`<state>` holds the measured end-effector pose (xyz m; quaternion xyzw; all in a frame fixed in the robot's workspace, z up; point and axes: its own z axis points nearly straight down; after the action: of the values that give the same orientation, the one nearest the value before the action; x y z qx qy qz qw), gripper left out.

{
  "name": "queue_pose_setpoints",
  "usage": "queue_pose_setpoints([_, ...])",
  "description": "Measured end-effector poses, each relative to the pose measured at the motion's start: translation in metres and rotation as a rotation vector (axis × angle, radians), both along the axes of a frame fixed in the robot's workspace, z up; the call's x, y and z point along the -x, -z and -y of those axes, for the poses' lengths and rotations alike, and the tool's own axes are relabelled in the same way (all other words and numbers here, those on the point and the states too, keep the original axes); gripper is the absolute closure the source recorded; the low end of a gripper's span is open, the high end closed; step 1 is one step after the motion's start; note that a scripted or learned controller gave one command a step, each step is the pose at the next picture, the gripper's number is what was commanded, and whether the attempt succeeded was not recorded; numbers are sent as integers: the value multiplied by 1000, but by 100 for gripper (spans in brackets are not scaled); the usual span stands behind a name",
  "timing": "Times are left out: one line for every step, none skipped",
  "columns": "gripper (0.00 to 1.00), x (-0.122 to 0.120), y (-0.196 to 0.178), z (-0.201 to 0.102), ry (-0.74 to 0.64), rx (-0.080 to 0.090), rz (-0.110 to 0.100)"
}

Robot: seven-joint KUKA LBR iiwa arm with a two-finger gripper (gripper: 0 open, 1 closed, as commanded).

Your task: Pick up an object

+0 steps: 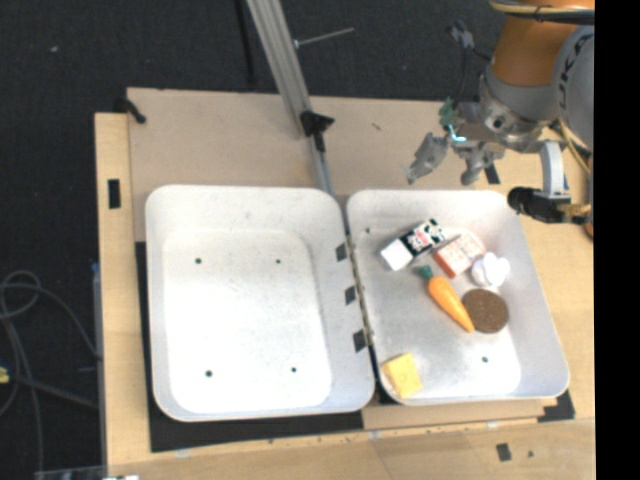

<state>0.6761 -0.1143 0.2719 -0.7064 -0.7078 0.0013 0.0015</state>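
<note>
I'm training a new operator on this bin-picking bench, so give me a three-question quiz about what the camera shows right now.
1. True or false: the gripper is open and hangs above the far edge of the right bin, holding nothing.
2. Which object lies alone at the near left corner of the right bin? A) carrot B) yellow sponge C) brown disc
3. Fill in: the carrot lies beside the brown ____.

Key:
1. True.
2. B, the yellow sponge.
3. disc: the brown disc lies against the carrot's right side.
</note>
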Motion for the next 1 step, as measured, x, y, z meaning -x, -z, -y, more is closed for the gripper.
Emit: queue_pose_setpoints([0,-1,-4,1,-1,3,5])
